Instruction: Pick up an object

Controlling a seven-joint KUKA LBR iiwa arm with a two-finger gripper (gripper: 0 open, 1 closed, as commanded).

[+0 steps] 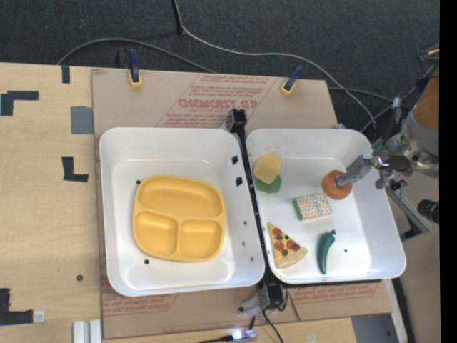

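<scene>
In the right bin (357, 263), the tool (351, 175) touches an orange round piece (333, 186), grip state unclear.

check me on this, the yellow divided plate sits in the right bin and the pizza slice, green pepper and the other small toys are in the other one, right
Not quite. The camera view shows the yellow divided plate in the left bin, not the right. The rest holds: the pizza slice, green pepper and the other small toys lie in the other bin, the right bin.

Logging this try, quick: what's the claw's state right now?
Claw: over the orange round object in the right bin; open or shut cannot be told.
</scene>
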